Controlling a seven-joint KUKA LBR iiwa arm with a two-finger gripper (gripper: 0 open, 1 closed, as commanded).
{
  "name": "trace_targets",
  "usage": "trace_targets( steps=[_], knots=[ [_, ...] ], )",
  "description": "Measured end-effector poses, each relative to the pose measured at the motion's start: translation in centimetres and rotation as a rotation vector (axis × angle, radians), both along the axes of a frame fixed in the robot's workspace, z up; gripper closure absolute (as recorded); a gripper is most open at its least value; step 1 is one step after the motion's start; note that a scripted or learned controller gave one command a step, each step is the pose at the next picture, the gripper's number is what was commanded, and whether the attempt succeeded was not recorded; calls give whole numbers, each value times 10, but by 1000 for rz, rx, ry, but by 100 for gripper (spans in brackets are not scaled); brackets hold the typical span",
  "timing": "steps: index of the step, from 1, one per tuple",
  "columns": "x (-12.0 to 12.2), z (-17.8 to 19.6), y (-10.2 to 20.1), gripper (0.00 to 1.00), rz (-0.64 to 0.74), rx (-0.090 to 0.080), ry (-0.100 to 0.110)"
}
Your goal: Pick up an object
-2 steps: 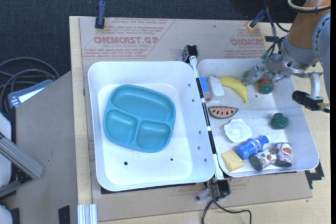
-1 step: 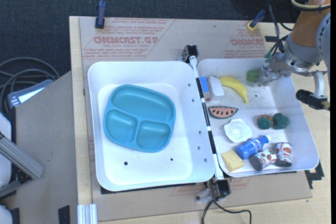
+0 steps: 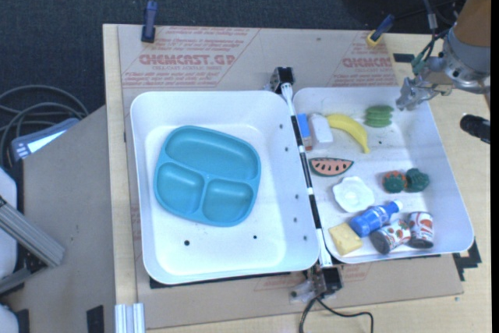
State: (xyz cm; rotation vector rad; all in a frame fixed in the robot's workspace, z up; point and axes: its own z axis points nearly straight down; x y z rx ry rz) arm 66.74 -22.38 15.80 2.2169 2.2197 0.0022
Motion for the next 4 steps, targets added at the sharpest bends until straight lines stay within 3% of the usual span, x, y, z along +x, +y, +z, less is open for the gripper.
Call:
trace_targets(
  steps=[1,2,3,4],
  knots=[
    [0,-1,0,0,0,0,2],
    [-1,-74,40,0,0,3,7],
    [-69,-73,30,0,-2,1,4],
    [-136,-74,46,0,-2,3,6]
  ],
)
